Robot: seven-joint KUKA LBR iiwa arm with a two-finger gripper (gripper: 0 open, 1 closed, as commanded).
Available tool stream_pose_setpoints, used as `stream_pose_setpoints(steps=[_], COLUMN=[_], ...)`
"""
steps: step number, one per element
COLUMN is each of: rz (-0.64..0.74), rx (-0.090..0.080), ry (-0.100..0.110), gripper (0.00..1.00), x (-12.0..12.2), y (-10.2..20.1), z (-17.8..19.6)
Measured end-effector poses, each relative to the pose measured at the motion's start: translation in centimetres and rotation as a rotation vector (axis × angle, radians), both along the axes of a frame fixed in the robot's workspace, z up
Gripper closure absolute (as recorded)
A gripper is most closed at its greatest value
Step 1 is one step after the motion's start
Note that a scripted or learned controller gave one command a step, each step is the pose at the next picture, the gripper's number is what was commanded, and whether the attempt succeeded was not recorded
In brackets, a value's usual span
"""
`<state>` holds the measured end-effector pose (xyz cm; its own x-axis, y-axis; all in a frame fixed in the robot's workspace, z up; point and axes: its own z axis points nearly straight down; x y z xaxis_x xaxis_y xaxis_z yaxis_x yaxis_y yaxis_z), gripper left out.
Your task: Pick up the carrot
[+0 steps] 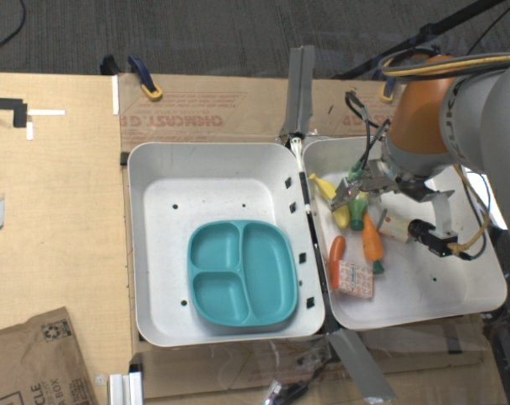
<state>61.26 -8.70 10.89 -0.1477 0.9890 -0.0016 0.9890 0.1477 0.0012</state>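
As seen in right bin | pincer (352,191) grip undeterminable | tapered orange carrot (371,241) just nearer, lying near-far, green top near.

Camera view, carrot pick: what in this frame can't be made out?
- Gripper: small, dark and cluttered by cables; whether it is open or shut cannot be told.
- Carrot: its green end merges with neighbouring items; any contact with the gripper is unclear.
- Right bin: the arm covers its upper right part.
- Printed packet: print too small to read.
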Motion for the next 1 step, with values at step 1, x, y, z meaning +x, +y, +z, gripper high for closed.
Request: stream_pose_setpoints(steps=[1], rz=[0.074], rx=[-0.001], ry=[-0.024], gripper=[0.0], x=[-1.77], y=[-7.02], z=[-0.57])
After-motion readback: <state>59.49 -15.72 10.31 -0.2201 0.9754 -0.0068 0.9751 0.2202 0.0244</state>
